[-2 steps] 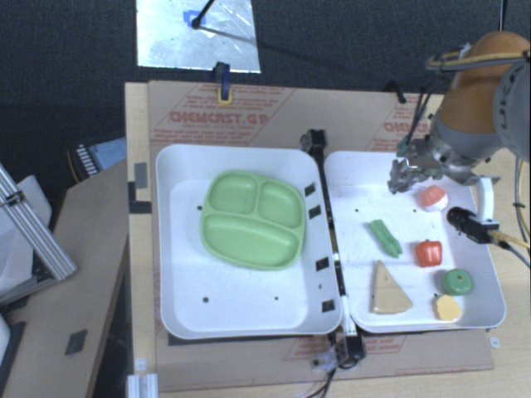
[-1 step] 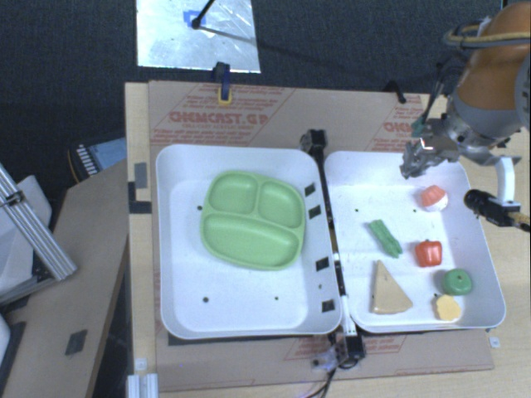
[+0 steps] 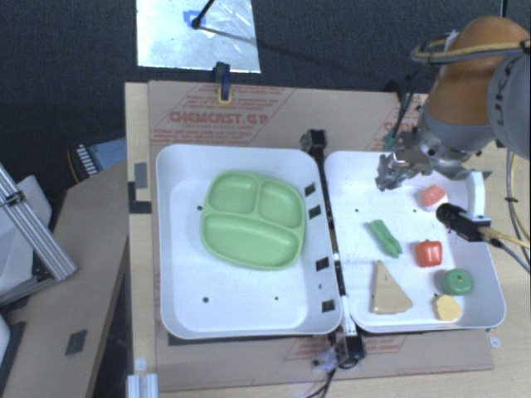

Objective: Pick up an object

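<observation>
The arm came in from three o'clock, its gripper (image 3: 390, 175) low over the right bin (image 3: 357, 222) near that bin's twelve o'clock edge, with bare white floor beneath it; whether its jaws were open or closed could not be told, and nothing showed between them. The candidates for picking all lay in this bin, from its centre round towards five o'clock: a green pod (image 3: 385, 236) at the centre, a pale wedge (image 3: 387, 289) at six o'clock of it, a red pepper (image 3: 428, 253) at three o'clock of the pod, a pink piece (image 3: 431, 196) close to the gripper at its four o'clock, and a green round (image 3: 456, 283) with a yellow piece (image 3: 448, 308) just beside it in the five o'clock corner. They lay loose and mostly apart, probably scattered so that a grasp could close on one at a time (the last two being the exception). The left bin (image 3: 178, 222) held a green divided plate (image 3: 251, 220), lying flat at its centre. Judging by the gripper's place, no object was yet picked; the pink piece seemed the nearest target, though the pod offered a narrower body to close on.
</observation>
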`<state>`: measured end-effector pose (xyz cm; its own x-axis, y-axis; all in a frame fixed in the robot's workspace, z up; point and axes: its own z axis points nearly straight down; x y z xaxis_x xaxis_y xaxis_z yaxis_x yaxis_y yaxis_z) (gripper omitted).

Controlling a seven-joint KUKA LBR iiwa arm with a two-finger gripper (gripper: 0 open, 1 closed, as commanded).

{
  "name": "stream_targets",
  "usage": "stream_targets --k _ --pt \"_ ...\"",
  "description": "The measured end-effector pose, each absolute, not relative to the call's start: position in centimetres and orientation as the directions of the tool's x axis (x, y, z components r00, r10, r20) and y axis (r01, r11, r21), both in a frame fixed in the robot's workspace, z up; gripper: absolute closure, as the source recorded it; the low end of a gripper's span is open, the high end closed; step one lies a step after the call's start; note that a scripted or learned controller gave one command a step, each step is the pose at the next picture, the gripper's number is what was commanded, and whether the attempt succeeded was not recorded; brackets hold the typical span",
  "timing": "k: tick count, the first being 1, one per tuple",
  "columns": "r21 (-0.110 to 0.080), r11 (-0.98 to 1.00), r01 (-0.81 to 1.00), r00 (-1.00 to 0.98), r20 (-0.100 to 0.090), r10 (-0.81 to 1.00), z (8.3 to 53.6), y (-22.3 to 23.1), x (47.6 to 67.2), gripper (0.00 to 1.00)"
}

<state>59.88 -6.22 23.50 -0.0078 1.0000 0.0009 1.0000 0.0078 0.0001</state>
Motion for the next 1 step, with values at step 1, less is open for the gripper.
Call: stream_targets --k 1 --pt "0.0 0.007 1.0 -0.007 0.0 1.0 22.5 -1.91 57.88 1.0"
